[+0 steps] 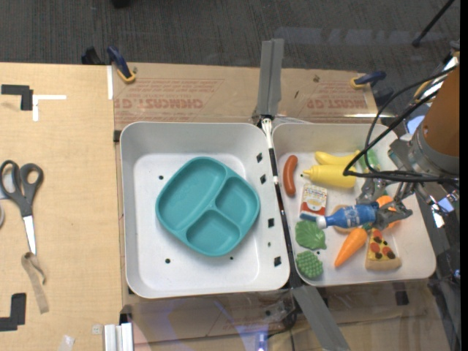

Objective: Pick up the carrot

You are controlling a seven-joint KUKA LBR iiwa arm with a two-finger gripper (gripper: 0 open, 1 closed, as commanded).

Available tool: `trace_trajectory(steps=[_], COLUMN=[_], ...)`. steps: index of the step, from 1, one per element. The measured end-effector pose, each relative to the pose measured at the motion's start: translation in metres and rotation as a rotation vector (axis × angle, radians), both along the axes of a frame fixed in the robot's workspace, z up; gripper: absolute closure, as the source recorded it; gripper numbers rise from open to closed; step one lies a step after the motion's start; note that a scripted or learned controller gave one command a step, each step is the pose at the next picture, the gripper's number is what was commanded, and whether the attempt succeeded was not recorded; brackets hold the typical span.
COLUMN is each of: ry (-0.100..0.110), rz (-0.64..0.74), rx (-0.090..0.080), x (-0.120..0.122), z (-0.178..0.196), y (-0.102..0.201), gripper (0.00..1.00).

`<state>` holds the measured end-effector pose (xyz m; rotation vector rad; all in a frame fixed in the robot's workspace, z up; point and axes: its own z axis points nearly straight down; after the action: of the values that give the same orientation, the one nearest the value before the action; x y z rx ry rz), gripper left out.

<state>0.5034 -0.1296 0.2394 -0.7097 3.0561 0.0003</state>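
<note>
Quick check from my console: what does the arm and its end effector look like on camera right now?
The arm shows a broad orange band over grey metal housing at the right edge. Black cables loop across it. The end effector is dark grey metal with thin fingers.

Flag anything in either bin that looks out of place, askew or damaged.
Nothing looks damaged or spilled. The teal divided plate sits rotated at an angle in the left bin. In the right bin the toy foods lie jumbled, and the carrot lies tilted beside the pizza slice.
</note>
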Motion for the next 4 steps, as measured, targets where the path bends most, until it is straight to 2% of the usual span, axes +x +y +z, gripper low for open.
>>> trace_trajectory(steps=[1,2,3,4], ry=[0.0,0.002,0.002,0.002], rz=[0.214,0.149,0.148,0.153], rx=[-0.001,0.001,0.0,0.0], x=[-0.011,0.013,0.013,0.005], z=[0.105,-0.007,-0.006,-0.147], y=[-0.049,-0.016,-0.016,-0.04], gripper=[1.0,1.0,0.0,0.0])
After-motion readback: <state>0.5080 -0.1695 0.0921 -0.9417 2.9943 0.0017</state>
